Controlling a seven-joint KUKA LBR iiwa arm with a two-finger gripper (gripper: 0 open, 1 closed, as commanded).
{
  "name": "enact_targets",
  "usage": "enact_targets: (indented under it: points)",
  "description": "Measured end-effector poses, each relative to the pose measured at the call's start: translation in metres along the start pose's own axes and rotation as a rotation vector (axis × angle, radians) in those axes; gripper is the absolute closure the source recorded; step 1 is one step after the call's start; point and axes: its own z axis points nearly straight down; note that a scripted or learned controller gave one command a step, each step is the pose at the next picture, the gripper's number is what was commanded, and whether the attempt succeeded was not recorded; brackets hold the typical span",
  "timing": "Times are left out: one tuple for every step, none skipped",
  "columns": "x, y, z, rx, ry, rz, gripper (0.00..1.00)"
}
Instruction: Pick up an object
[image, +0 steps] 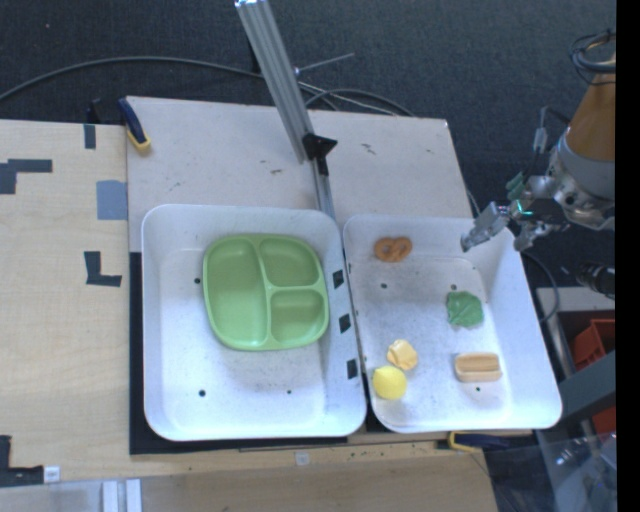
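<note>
The claw (497, 226) hangs over the upper right rim of the right shallow white bin (528, 300), gripping nothing; whether it is open cannot be told. This position suggests an approach before descent. Below it, inside that bin, lie candidate objects: a crumpled green piece (464, 309), a tan bun-shaped block (477, 367), a yellow ball (389, 383), a small yellow lump (402, 354), and, level with the claw, a brown pretzel-like item (393, 249). Farther off, the left white bin (160, 300) holds a green compartment plate (266, 292).

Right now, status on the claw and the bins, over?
Claw over right bin's far right rim, carrying nothing. Nearest item: green piece, untouched. Path clear.
</note>
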Motion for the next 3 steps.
enact_targets:
  points:
    - [0.006,-0.003,0.064,0.007,0.001,0.000,0.00]
    - [0.004,-0.001,0.108,0.005,0.000,0.001,0.00]
    - [0.009,-0.003,0.173,0.007,0.001,0.000,0.00]
